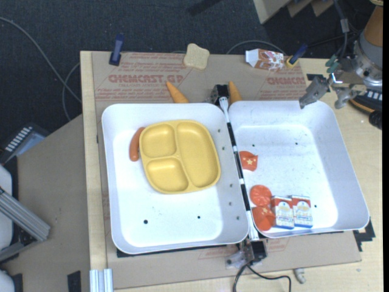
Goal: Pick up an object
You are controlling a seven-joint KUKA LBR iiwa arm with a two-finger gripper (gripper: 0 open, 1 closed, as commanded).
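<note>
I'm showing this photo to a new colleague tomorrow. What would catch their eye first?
Probably the yellow divided plate sitting in the left bin, with a sausage lying against its left edge. Next, the cluster of red items and two small cartons in the right bin's near-left corner. The claw hangs over that bin's far right corner.

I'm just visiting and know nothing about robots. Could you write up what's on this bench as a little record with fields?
left bin: yellow divided plate, with a sausage beside its left edge
right bin: two small cartons, red slices, small red piece
behind the bins: bread slice, carrot, crumpled wrapper
gripper: over the right bin's far right corner, holding nothing visible
</note>
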